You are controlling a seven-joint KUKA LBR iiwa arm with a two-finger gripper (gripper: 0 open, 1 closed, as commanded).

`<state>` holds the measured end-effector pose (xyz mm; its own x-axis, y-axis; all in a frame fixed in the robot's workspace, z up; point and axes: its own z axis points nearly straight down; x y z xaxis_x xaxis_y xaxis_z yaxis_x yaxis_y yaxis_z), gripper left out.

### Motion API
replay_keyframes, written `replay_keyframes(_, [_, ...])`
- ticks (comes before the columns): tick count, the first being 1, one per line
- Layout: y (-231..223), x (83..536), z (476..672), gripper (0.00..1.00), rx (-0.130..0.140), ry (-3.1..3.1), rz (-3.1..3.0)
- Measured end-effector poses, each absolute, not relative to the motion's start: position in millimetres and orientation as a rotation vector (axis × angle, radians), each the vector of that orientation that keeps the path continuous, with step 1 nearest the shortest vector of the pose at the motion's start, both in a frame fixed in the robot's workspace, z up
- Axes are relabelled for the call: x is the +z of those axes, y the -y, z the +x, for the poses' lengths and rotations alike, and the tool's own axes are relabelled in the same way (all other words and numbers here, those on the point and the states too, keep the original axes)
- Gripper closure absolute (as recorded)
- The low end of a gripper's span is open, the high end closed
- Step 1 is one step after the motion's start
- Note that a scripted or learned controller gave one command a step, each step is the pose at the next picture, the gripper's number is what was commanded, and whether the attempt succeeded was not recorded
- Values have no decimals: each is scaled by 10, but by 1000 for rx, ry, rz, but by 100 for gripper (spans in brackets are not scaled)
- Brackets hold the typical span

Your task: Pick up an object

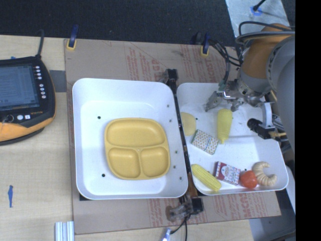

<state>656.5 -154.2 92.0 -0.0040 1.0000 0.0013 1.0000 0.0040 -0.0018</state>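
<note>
Two white bins sit side by side on the surface.
Over the right bin (281, 154), the hand (224, 100) hangs with fingers spread, grasping nothing, just above a yellow corn cob (224, 125). Near that cob lie a patterned packet (205, 141), a second corn cob (206, 177), a tomato (248, 179) and a croissant (265, 173).

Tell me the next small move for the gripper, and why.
Probably a short move toward the bin's near side, then straight down over the corn. The gripper sits at the far end of the right bin, just beyond the corn's upper tip, with nothing seen between its fingers. The corn lies apart from the patterned packet, so there seems room around it.
</note>
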Motion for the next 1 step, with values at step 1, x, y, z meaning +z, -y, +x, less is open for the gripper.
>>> replay_keyframes(1, [1844, 920, 6339, 0, 3, 2222, -2217])
